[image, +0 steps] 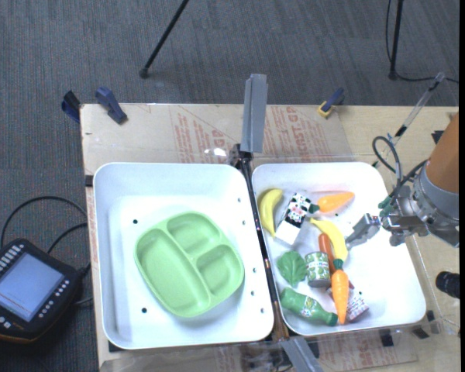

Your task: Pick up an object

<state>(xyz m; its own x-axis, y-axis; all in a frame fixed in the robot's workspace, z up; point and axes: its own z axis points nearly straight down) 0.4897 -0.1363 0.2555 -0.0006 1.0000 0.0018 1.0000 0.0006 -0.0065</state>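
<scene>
Dark grey carpet surrounds a cardboard-topped bench, with tripod legs standing at the twelve and one o'clock edges and a handheld control pendant lying on the floor at eight o'clock. Two shallow white bins sit side by side on the bench. Left bin: one light green divided plate, resting flat near the centre. Right bin: a cluster of toy food in its left half. Noted there are a yellow banana at ten o'clock of the bin, a black-and-white carton just beside it, an orange carrot at twelve o'clock, a second banana near the centre, a green can, a green leaf, a green bottle at seven o'clock, and a second carrot lying across a small packet. The arm enters at three o'clock. Its gripper hangs over the right bin, just beside the central banana, fingers apart, with nothing between them.
</scene>
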